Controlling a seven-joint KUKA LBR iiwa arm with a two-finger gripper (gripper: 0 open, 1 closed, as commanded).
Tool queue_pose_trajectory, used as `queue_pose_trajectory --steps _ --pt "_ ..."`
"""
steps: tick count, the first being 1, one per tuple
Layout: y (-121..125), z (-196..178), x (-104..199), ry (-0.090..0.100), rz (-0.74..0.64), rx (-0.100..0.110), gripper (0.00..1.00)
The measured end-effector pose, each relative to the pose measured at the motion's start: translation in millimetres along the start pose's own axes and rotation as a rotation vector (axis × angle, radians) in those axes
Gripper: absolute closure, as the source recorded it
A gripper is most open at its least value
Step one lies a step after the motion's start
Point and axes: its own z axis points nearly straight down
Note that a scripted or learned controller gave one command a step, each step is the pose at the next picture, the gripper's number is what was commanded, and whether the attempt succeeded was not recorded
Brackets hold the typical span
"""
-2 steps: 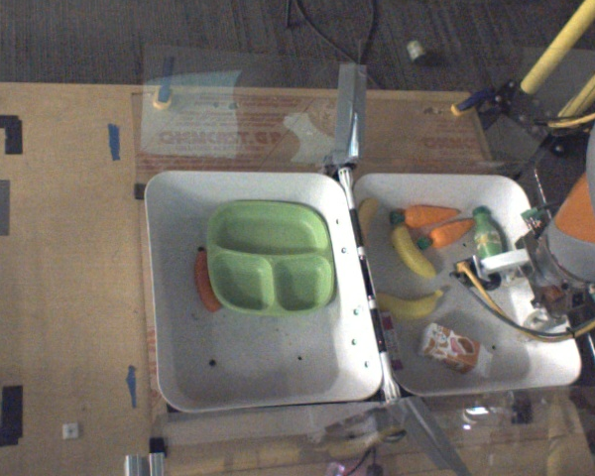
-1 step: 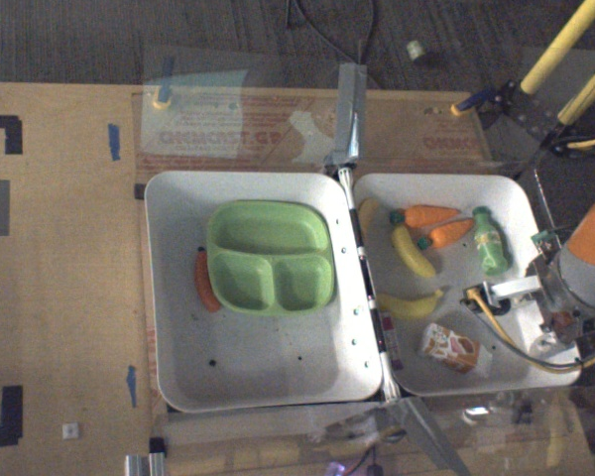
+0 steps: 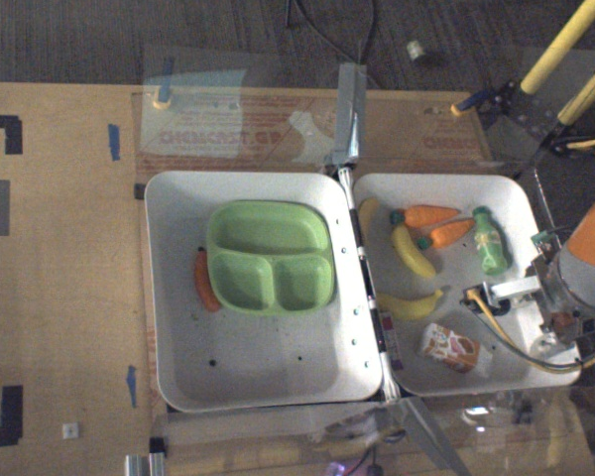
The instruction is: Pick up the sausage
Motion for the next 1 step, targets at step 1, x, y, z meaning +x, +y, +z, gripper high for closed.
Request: queue_pose_trajectory --steps 1 --pt "0.0 0.1 -0.1 0.0 0.0 0.0 0.0"
